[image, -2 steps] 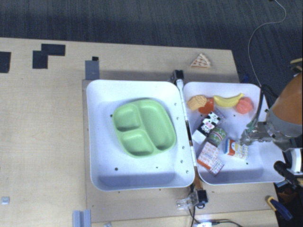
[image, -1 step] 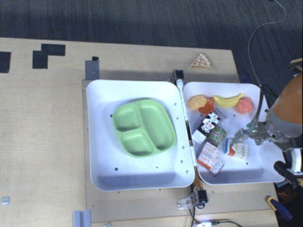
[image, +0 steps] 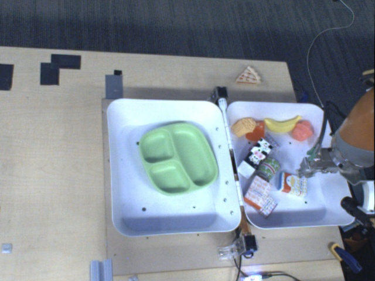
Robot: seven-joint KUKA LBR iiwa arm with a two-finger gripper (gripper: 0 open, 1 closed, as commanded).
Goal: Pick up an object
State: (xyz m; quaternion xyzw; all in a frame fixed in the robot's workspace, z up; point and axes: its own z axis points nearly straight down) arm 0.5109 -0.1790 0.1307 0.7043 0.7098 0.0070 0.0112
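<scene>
The right bin (image: 328, 212) holds several small items: a yellow banana (image: 281, 123), a pink piece (image: 303, 132), an orange bun (image: 243, 126), a black-and-white spotted carton (image: 261, 151), a green can (image: 268, 168), an orange-and-white packet (image: 261, 195) and a small white-and-orange carton (image: 295, 184). My gripper (image: 309, 165) hangs low over the right half of this bin, just above and to the right of the small carton. Nothing visibly rests in its grasp.
The left bin (image: 126, 215) holds a green divided plate (image: 176, 157). A toy pizza slice (image: 249, 76) lies on the bench behind the bins. The arm's orange band (image: 358, 124) looms over the right bin's right rim.
</scene>
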